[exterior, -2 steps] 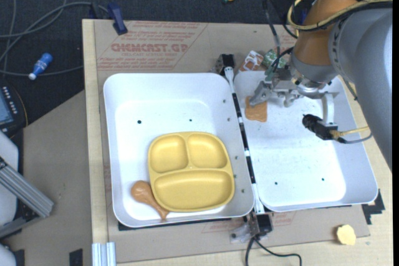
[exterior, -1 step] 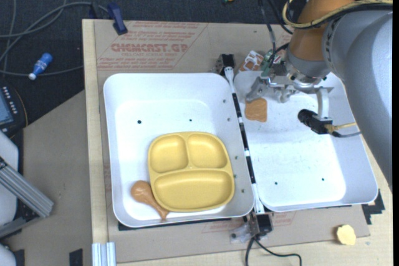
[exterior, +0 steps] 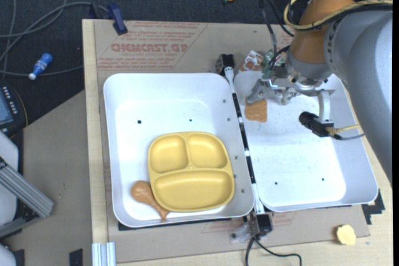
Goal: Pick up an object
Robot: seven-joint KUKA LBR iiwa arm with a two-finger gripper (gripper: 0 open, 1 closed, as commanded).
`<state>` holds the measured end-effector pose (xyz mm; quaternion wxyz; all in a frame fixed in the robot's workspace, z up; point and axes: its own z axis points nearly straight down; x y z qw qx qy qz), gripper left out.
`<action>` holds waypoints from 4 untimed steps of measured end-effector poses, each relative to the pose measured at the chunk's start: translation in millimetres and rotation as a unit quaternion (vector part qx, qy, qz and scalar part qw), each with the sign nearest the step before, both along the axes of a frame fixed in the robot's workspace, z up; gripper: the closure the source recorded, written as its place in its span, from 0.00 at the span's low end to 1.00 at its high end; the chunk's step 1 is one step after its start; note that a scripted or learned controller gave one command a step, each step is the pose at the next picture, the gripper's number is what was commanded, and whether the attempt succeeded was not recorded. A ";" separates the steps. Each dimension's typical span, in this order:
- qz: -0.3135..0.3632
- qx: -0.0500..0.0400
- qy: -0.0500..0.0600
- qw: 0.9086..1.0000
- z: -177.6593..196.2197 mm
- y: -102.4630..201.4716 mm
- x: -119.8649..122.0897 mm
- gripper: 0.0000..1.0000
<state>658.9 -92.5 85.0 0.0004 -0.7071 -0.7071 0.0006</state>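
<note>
Yellow plastic shows first on the left: a divided tray [exterior: 189, 171] lies in the left bin [exterior: 124, 96], toward its near edge, with three compartments that look bare. A tan, drumstick-shaped toy [exterior: 147, 195] lies at the tray's near-left corner, touching it or almost. The far half of this bin carries nothing that I can make out.

The two bins meet at a dark seam in the middle of the surface [exterior: 149, 43]. Just right of this seam, in the right bin [exterior: 312, 190] near its far-left corner, lies a small orange-brown piece [exterior: 256, 111]. I take this as the thing for my task, because it is the object closest to me in my bin.

My jaws [exterior: 274, 91] are above the far edge of the right bin, near the piece and on its right and far side. Whether they stand apart or together, I cannot tell from this view; the wrist hides them. Nothing is seen clamped between them.

As I judge it, the step in hand is the approach, and the pick is not yet done. The next move calls for a small shift toward the seam, then a descent over the piece. The bin wall is close there, so one finger could hit the rim.
</note>
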 end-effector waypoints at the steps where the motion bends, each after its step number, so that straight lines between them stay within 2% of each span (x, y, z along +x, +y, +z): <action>1: 0.000 0.000 0.000 1.000 0.1 -3.6 -0.7 0.00; 2: 0.001 0.000 -0.002 1.000 -0.1 -1.4 4.1 0.00; 4: 0.000 0.000 0.000 1.000 0.2 -3.8 -4.4 0.00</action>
